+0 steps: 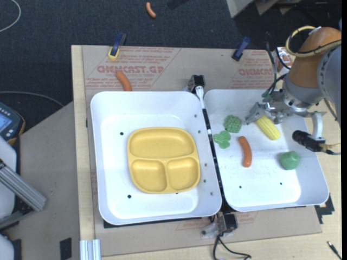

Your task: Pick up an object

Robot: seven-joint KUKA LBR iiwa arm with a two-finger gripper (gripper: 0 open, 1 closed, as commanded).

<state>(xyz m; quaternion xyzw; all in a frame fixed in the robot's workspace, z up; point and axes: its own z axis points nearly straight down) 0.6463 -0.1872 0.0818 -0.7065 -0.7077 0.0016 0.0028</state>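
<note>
Jaws stand spread apart, straddling the yellow corn cob (268,128) in the right bin (303,191); gripper (267,118) grasps nothing. Nearby lie green broccoli (233,124), an orange sausage (246,151) and a green pepper (289,160).
</note>
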